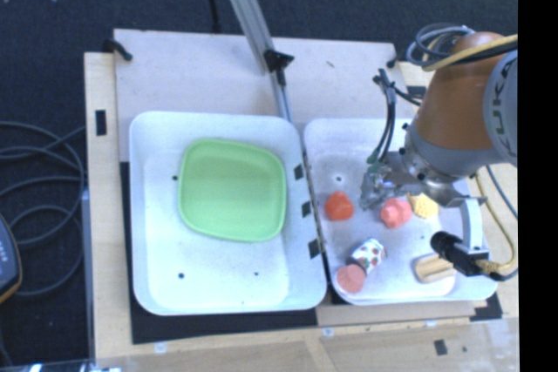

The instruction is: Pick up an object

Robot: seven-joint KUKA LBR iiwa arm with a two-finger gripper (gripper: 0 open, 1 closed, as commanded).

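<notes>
My gripper (375, 191) hangs low in the right bin (324, 144), near its middle. Just left of it lies an orange ball (339, 206). A pink object (395, 213) sits right beside the gripper's lower right, and a yellow piece (425, 206) lies next to that. Closer to the front are a white cup with coloured dots (369, 254), tipped on its side, a red-pink disc (351, 278) and a tan block (432, 269). Nothing shows between the fingers.
The left bin (153, 187) holds a green square plate (234, 189). A slanted metal rod (247, 4) runs from the top down to the gap between the bins. The grey and orange arm (466, 113) covers the right bin's far right part.
</notes>
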